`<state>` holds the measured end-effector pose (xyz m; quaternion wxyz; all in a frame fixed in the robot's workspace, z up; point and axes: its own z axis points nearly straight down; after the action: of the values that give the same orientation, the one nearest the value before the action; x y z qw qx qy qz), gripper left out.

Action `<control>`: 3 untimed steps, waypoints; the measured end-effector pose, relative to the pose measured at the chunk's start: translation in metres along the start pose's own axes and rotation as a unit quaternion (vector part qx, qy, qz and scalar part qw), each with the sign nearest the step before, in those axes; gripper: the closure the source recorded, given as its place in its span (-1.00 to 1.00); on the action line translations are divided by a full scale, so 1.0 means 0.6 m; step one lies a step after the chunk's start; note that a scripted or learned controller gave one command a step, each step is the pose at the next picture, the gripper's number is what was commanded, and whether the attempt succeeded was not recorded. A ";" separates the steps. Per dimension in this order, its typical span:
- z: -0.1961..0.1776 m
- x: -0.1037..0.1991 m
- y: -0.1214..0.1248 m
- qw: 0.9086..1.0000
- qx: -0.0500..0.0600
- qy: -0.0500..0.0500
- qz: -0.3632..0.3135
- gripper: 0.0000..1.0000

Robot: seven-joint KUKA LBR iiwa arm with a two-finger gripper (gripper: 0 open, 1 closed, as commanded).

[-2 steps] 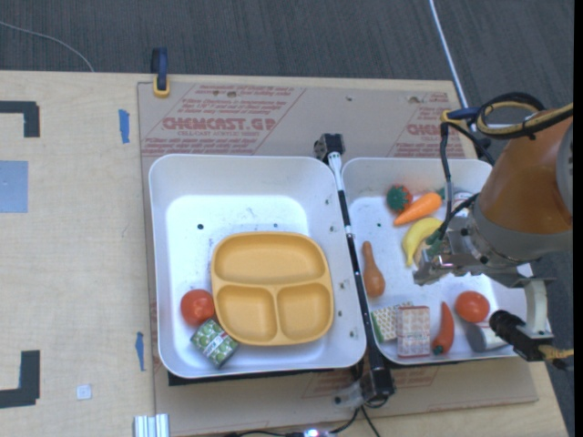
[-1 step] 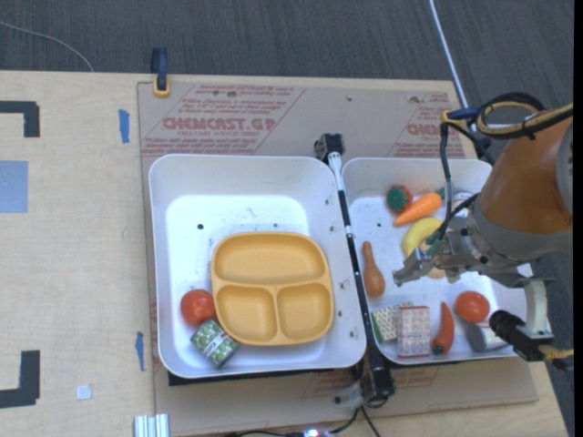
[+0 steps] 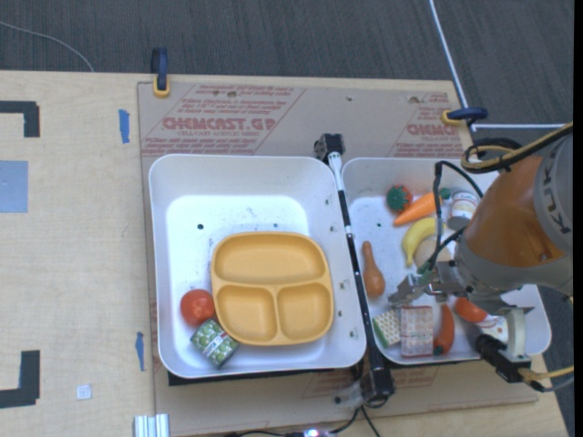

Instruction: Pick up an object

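**Hand low over the crowded right bin**

Camera view: the metal two-finger hand (image 3: 412,289) hangs just above a pink-and-white patterned packet (image 3: 416,330) in the right white bin (image 3: 364,189), likely lining up a pick; whether it is clenched, I cannot tell. Brown cardboard covers the pale wooden table (image 3: 73,244).

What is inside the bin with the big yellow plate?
The left bin holds the yellow divided plate, a red tomato and a small green packet at its lower left. Anything under the plate is covered.
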<state>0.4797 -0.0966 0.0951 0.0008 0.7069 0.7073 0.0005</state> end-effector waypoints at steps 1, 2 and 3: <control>-0.016 0.000 0.001 1.000 -0.001 -0.001 0.000 1.00; -0.016 0.000 0.001 1.000 -0.001 0.000 0.001 -1.00; 0.007 0.002 0.004 1.000 -0.003 0.000 0.001 -1.00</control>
<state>0.4823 -0.0953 0.0910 0.0031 0.7074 0.7068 0.0031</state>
